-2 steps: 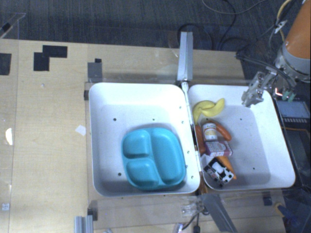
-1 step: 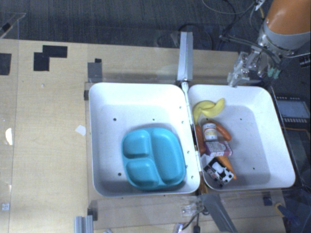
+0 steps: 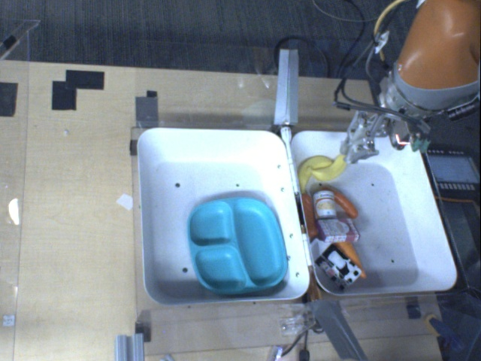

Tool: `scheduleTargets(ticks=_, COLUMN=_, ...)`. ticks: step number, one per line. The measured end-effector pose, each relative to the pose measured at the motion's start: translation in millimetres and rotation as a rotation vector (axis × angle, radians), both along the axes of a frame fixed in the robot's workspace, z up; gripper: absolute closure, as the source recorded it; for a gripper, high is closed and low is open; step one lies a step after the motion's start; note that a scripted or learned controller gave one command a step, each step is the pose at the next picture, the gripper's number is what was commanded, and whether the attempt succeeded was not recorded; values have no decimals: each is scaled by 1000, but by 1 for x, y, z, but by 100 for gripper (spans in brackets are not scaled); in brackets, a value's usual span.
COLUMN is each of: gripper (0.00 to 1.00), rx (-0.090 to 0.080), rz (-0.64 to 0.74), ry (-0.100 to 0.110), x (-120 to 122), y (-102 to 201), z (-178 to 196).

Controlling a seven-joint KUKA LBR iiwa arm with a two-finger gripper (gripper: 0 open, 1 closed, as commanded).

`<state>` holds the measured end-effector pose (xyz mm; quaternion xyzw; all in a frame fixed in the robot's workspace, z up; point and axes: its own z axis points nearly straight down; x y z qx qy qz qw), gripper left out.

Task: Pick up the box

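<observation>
Box [image 3: 337, 232] lies in the right bin [image 3: 409, 224], among one banana [image 3: 322, 169], one small jar [image 3: 325, 203] and one black-and-white item [image 3: 336, 266]. We see the arm [image 3: 436, 43] reaching in above the bin's far edge, jaws [image 3: 361, 147] spread beside the banana. One blue tray [image 3: 237, 243] fills the left bin [image 3: 161, 201].

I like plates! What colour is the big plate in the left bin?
Teal blue plate, seen in the camera view.
</observation>
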<state>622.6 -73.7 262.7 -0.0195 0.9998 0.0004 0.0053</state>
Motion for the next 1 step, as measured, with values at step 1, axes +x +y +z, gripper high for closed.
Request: scheduleTargets(ticks=1, gripper=100, rx=-4, rz=398, ry=-4, x=48, y=9, z=15)
